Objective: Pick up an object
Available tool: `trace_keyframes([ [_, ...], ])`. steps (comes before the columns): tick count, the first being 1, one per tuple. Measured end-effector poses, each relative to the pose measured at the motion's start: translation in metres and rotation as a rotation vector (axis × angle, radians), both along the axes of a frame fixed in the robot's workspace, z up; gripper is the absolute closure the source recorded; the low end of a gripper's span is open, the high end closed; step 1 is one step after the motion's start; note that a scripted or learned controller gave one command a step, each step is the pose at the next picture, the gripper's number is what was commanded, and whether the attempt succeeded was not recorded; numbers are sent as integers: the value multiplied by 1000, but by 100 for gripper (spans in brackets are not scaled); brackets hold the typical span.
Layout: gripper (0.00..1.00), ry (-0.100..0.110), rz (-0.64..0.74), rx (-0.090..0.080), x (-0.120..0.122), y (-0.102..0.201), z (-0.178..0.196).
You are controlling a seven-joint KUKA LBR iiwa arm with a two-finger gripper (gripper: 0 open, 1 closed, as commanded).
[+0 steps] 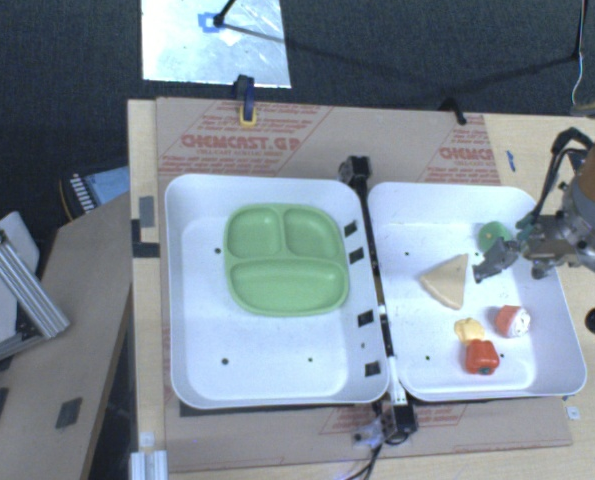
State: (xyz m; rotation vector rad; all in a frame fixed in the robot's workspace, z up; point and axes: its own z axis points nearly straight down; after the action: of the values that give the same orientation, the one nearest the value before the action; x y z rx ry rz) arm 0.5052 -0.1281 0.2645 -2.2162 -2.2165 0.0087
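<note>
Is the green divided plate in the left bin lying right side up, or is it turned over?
Right side up. The green plate lies flat in the left bin with its three hollow compartments facing upward.

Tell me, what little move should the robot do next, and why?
Probably lower a bit toward the tan wedge. The gripper hangs over the right bin beside the wedge's right edge, with nothing seen between its fingers, so that is likely the nearest thing to grab.
</note>
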Motion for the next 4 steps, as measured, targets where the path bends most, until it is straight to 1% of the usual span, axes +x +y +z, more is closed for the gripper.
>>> trace_keyframes([
  [1,0,-11,3,-2,2,0,5],
  [2,0,-5,1,0,1,0,-57],
  [3,0,-5,0,0,1,-6,-118],
  [4,0,-6,1,0,-9,-6,-168],
])
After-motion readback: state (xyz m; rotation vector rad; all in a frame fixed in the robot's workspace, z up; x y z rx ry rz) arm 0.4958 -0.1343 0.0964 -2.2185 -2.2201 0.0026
